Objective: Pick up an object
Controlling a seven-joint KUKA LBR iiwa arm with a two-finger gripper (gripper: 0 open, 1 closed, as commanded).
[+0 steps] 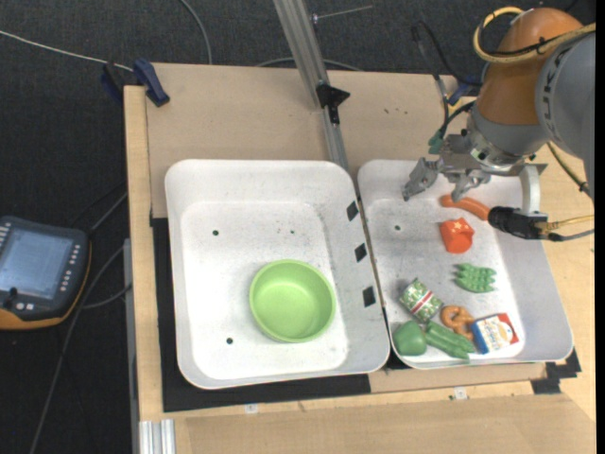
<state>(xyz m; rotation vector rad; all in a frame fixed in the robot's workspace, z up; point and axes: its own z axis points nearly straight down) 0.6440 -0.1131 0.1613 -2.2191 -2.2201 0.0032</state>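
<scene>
Camera view from above has the things I might pick lying in the right bin [378,253]: an orange carrot [465,205] at about 1 o'clock in that bin, a red-orange pepper-like toy [457,235] just below it, a green ridged piece [475,277] toward 3 o'clock, and a cluster at 5 to 6 o'clock made of a small printed can [419,299], a pretzel [457,317], a white and red carton [495,332], a long green pod [447,340] and a rounded green piece [409,339], several of them touching. My claw [440,182] sits over the bin's 12 o'clock end, just beside the carrot on its 9 o'clock side; one grey finger [417,178] reaches out toward 8 o'clock, its mate is lost under my wrist near the carrot, so they seem spread wide with nothing visible between them. My grey arm with its orange band [518,64] comes in from 2 o'clock, with cables looping around it. Across the divide, the left bin [217,187] holds a light green bowl [292,300] at its 5 o'clock part, upright and well apart from my claw. Both bins rest on the pale worktop [236,102], where a metal rail [302,36] runs up toward 12 o'clock. Off the worktop at 9 o'clock lies a handheld control pendant [38,268].
</scene>
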